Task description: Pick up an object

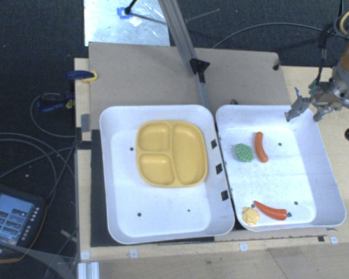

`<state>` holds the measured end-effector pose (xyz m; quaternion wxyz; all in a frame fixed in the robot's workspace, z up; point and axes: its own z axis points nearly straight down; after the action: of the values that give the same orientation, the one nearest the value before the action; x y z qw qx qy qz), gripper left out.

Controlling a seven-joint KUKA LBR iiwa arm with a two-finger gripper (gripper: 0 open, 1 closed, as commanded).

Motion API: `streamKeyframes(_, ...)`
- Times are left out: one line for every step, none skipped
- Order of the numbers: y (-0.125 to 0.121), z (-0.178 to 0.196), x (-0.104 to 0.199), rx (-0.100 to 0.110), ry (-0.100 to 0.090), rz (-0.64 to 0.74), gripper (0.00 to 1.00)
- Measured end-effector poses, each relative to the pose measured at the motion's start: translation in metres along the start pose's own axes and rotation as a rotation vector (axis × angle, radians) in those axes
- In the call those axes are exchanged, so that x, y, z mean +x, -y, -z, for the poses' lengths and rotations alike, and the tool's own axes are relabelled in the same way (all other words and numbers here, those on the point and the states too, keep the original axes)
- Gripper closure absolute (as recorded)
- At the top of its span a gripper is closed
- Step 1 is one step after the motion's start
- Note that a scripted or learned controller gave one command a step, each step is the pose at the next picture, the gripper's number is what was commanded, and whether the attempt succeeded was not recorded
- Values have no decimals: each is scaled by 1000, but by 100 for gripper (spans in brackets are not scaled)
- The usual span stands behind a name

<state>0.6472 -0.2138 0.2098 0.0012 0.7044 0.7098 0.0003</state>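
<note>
- Nearest the camera, a handheld control pendant point(9, 218) with a lit screen lay on the dark carpeted floor point(29, 51) at the lower left, its cables point(46, 132) looping up alongside the desk point(163, 74).
- The desk was a pale board surface carrying two shallow white bins side by side, the left bin point(119, 214) and the right bin point(320, 185) touching along their inner edges.
- In the near corner of the right bin lay a long red-orange pepper-like toy point(271, 211), with a small yellow toy point(250, 216) just beside its left end.
- In the left bin sat a yellow three-compartment plate point(171, 153), set toward the far side of that bin.
- Farther back in the right bin lay a green knobbly toy point(243, 152) and, just to its right, a red sausage-shaped toy point(260, 146) standing roughly lengthwise; the two were close but apart.
- The gripper point(305, 110) hung over the far right corner of the right bin, its two fingers spread apart with nothing between them, well apart from every toy.
- A grey pole point(180, 31) ran slantwise from the desk's far middle toward the top, clamped with a black bracket point(199, 66).
- At the desk's far left edge sat a blue and yellow clamp point(82, 75).
- Beyond the desk a bright pale patch of floor point(110, 16) showed against the carpet.
</note>
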Motion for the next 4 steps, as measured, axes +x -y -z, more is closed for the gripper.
streamKeyframes(0, 0, 0, 1, 1, 1, 0)
streamKeyframes(3, -42, 4, 3, -1, 2, 0)
streamKeyframes(0, -105, 6, 5, -1, 2, 0)
streamKeyframes(0, -119, 6, 2, 0, 2, 0)
